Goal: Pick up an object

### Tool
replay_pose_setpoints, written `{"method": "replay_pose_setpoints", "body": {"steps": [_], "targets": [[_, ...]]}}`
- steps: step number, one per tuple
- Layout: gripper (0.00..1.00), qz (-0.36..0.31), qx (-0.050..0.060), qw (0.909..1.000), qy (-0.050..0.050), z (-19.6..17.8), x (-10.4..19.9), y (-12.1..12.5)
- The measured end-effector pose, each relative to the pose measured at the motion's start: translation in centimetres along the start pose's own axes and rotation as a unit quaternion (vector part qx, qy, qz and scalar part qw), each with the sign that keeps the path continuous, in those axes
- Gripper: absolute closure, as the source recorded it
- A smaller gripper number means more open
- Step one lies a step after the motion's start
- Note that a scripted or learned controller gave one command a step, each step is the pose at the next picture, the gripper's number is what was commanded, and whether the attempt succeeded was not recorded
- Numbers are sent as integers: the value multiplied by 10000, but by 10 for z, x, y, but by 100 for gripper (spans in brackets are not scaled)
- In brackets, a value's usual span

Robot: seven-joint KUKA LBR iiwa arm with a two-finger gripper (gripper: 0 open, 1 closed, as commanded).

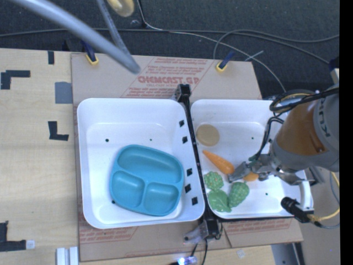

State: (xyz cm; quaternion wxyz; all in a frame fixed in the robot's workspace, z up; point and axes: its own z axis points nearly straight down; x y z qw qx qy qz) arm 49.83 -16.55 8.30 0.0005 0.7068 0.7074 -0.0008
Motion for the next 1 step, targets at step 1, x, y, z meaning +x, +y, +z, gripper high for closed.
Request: {"method": "replay_pose_setpoints", "body": {"steps": [1], "targets": [[100, 7, -15, 10000, -5, -14, -1, 1]]}}
